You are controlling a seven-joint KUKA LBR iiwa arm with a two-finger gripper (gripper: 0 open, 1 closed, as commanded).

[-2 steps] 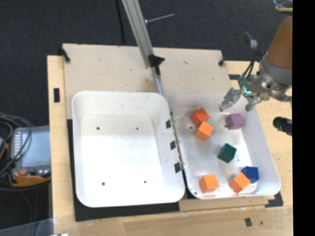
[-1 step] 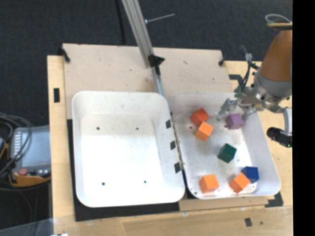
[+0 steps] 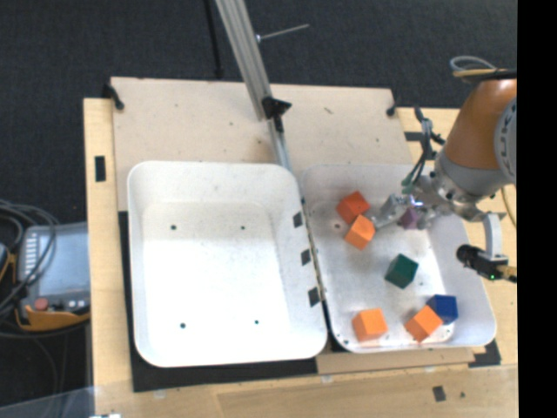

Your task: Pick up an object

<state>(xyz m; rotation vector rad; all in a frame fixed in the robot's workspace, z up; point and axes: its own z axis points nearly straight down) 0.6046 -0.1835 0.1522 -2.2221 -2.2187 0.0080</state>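
Two shallow white bins sit side by side on the bench. The left bin carries no blocks. The right bin carries all the blocks.

Arm enters from the right, with its orange band over the right bin's far right corner. Gripper sits low in the far half of that bin, pointing toward the bin's middle. Whether the claw is open, closed or gripping anything: cannot tell, the tip is small and blurred against the white floor.

Blocks in the right bin:
- orange block, far half, near the middle, just left of the gripper tip.
- second orange block, touching or nearly touching the first on its near side, close beside the gripper tip; contact with the gripper is unclear.
- dark green block, centre right, apart from the others.
- third orange block, at the near edge.
- fourth orange block, near right corner, touching a blue block.
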